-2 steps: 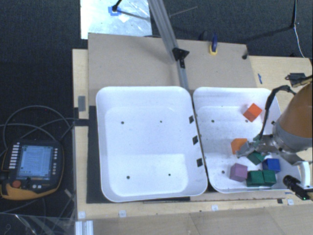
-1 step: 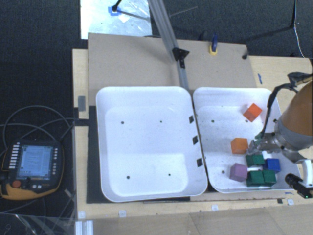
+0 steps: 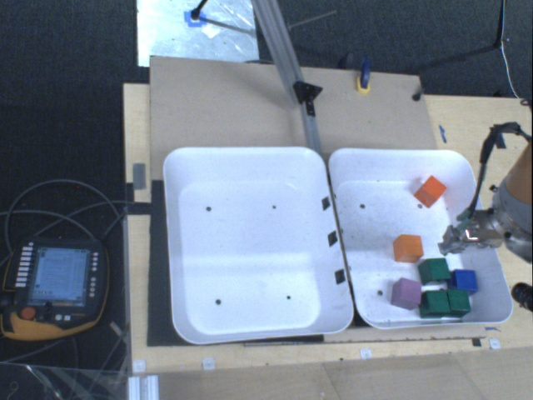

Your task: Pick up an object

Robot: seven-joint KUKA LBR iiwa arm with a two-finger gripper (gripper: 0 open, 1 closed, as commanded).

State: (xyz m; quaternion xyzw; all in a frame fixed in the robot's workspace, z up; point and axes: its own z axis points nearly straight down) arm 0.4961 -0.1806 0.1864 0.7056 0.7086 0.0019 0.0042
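Dark carpet lies all around your bench [image 3: 275,107], which holds two white bins side by side. Your left bin [image 3: 250,173] shows four small dark dots on its floor. Your right bin [image 3: 366,177] holds seven blocks: two orange blocks [image 3: 430,191], three green blocks [image 3: 433,270], one blue block [image 3: 464,280] and one purple block [image 3: 406,292]. Your gripper [image 3: 456,238] hangs over the right bin's right side, near the lower orange block and just above the green ones. You can see nothing between its tips. One handheld screen [image 3: 54,286] sits on the floor at the left.
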